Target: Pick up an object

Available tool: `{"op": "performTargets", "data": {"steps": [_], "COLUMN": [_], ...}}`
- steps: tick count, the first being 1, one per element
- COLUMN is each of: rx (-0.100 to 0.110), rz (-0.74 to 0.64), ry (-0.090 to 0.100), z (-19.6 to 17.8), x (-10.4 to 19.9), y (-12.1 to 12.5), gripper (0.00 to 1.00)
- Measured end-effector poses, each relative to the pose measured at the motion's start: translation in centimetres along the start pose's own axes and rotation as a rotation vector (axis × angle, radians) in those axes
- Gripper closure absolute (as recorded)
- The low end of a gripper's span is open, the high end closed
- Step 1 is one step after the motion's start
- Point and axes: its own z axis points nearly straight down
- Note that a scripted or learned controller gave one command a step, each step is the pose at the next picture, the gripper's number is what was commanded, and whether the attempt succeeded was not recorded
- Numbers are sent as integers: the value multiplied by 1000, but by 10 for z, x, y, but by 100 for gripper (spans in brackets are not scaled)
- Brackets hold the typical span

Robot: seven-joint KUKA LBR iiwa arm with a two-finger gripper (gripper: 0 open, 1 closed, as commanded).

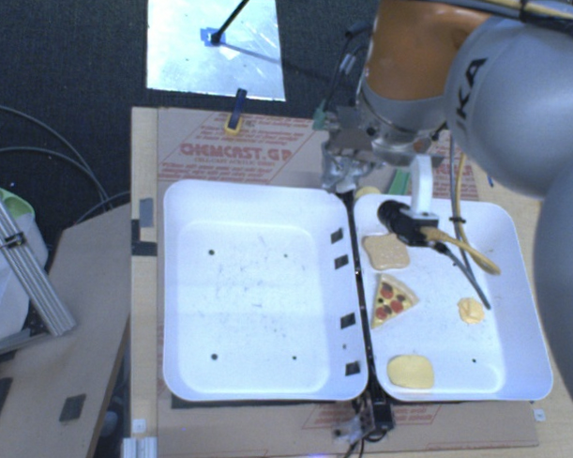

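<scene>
**Objects.** All candidate objects lie in the right bin.
- A tan bread slice lies flat near the bin's left wall.
- A pizza slice lies just nearer the camera than the bread, close to it.
- A yellow oval piece sits by the near rim.
- A small yellow lump lies apart from the others, toward the right.
- A wooden utensil lies at a slant across the far half of the bin, right of the bread slice.
- A small pale round item sits in the far-left corner. It is partly covered by the robot and cannot be identified.

**Surroundings.** The left bin adjoins the right bin along a shared dividing edge. Both rest on a brown board. Beyond the board lies a shiny metal sheet. An aluminium rail leans at the left edge.

**Arm.** The arm enters from the upper right, orange band above the wrist, pointing downward. The gripper stands over the far rim where the two bins meet. It is just beside the pale round item and apart from the bread slice. Whether the gripper is open or closed cannot be told from this view.

**Markings.** Red print on the board reads "CHEMCAST GP". The grey arm casing shows the letters "KA".
</scene>
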Motion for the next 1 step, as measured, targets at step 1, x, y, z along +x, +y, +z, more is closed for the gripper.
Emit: {"op": "performTargets", "data": {"steps": [1], "rx": [6], "rz": [-9], "ry": [2], "z": [84], "x": [60], "y": [-12], "gripper": [100]}}
